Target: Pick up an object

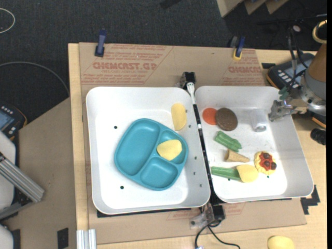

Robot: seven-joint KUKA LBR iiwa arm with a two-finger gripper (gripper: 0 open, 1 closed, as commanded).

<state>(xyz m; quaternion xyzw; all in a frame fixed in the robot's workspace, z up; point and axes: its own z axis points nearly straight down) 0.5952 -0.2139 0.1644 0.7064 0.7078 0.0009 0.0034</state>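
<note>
My gripper (275, 110) hangs over the upper right corner of the right bin (290, 154), with nothing visibly in it. To its left lie a brown round cookie (226, 119) and an orange disc (209, 115). Lower down are a green bean pod (227, 140), a tan wedge (236, 156), a second green piece (224, 173), a yellow piece (249, 173) and a small yellow pastry with red topping (265, 161). In the left bin (104, 108) a blue divided plate (137, 154) carries a pale yellow lump (169, 149). A yellow oblong piece (179, 116) lies beside the plate.
The grey arm (316, 82) comes in from the right, above the right bin's rim. A black divider strip (199, 139) runs between the bins. Two clamps (100, 43) (238, 48) grip the cardboard base at the back. Another yellow object (280, 241) lies off the board at the front right.
</note>
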